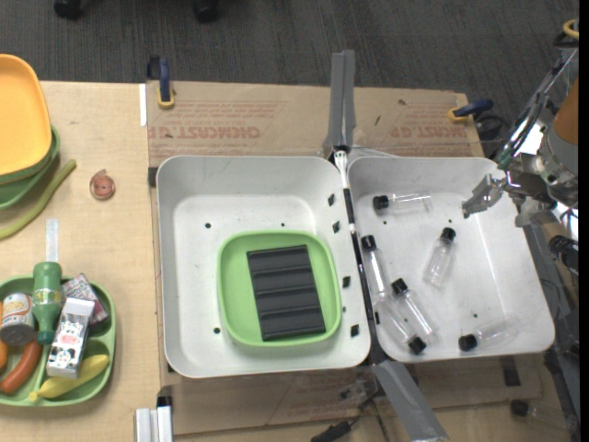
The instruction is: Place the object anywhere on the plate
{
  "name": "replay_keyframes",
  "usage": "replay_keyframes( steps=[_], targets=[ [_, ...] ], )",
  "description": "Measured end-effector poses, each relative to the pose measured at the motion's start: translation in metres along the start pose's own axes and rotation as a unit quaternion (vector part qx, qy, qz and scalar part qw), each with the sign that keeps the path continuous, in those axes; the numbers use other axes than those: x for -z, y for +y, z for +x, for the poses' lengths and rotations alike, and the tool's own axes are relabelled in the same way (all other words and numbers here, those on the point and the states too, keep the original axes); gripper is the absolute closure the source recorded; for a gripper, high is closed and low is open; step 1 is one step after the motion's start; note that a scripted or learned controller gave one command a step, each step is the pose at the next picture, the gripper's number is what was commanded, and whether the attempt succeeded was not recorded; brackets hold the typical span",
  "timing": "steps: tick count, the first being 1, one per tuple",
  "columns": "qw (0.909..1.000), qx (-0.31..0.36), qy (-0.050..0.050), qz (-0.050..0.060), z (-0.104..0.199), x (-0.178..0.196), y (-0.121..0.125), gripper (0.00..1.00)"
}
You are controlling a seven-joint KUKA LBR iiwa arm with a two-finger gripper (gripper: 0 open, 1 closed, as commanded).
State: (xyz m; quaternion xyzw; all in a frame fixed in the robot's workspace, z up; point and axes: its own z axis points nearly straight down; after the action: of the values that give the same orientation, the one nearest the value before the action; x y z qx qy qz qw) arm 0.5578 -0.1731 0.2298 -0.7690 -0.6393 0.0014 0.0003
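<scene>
Two white bins sat side by side on the surface [101, 136]. The left bin [184, 201] held a green plate [232, 284] carrying a dark ribbed block [285, 291]. The right bin [515, 274] held several clear vials with black caps: one near the top [401, 202], one tilted near the middle [439, 258], one along the left wall [373, 263], two overlapping low at the left [408, 314], and one low at the right [488, 337]. All lay on the bin floor, apart from the plate.

The end effector [502, 191] hung over the right bin's upper right corner, at the arm's grey wrist [543, 168]. Its fingers stood apart, with nothing between them, and no vial touched them.

At the surface's left edge stood a stack of yellow and green dishes [20, 118], a small pink disc [102, 185], and a green tray [103, 362] of toy food including a green bottle [45, 300] and a small carton [68, 339].
</scene>
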Motion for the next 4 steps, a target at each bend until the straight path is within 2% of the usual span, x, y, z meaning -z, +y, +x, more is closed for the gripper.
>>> replay_keyframes(
  steps=[1, 2, 3, 4],
  targets=[
    [0.9999, -0.013, 0.0, 0.0, -0.042, 0.045, -0.017, 0.0],
    [0.9989, -0.047, 0.0, 0.0, -0.046, 0.074, -0.027, 0.0],
    [0.9984, -0.057, 0.0, 0.0, -0.045, 0.143, -0.016, 0.0],
    [0.9944, -0.106, 0.0, 0.0, -0.045, 0.207, -0.06, 0.0]
  ],
)
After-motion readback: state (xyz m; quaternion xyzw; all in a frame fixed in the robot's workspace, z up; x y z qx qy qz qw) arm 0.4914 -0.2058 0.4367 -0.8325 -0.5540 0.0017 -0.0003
